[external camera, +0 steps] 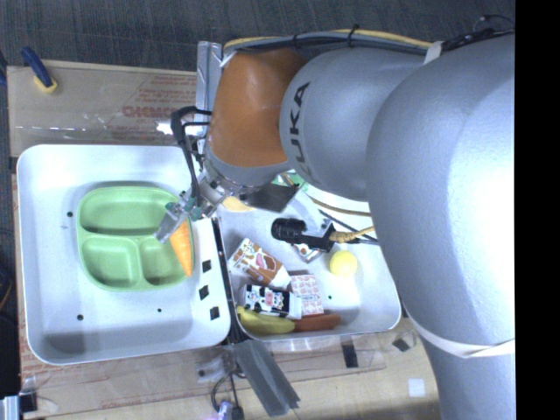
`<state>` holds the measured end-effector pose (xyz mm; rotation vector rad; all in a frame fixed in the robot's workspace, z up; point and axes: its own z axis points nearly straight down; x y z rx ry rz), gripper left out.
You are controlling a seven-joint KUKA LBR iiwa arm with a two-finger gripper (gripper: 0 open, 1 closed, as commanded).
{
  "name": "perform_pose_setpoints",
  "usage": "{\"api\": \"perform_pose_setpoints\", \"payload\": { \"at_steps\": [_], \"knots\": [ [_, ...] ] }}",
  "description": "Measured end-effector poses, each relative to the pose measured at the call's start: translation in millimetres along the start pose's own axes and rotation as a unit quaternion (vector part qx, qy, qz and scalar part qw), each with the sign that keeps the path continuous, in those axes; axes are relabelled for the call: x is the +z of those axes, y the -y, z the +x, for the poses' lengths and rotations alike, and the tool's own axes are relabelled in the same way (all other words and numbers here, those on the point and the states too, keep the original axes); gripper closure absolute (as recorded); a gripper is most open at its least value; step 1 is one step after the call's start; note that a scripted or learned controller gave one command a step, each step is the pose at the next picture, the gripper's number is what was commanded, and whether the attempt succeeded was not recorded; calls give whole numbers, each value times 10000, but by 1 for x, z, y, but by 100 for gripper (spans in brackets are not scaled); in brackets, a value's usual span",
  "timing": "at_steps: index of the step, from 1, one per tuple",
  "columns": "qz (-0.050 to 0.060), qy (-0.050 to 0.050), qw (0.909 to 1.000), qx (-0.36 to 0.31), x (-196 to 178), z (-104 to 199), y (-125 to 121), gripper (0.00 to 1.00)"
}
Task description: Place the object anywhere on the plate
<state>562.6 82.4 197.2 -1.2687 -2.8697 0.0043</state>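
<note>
A green divided plate (122, 234) lies in the left white bin (52, 322). My gripper (178, 219) hangs over the plate's right rim, just left of the wall between the bins. An orange wedge-shaped object (182, 250) sits between the fingertips and points down toward the plate's right edge. The gripper is shut on it. The big grey and orange arm hides the upper part of the right bin.
The right bin (381, 309) holds a yellow ball (343, 263), a banana (267, 325), several small printed packets (255, 261) and a red sausage-like piece (320, 321). A blue clamp (39, 68) sits on the bench at the far left.
</note>
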Motion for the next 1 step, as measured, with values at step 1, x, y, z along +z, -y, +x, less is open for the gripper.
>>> {"api": "perform_pose_setpoints", "payload": {
  "at_steps": [1],
  "knots": [
    [-15,13,10000,-11,-13,-25,-5,0]
  ]
}}
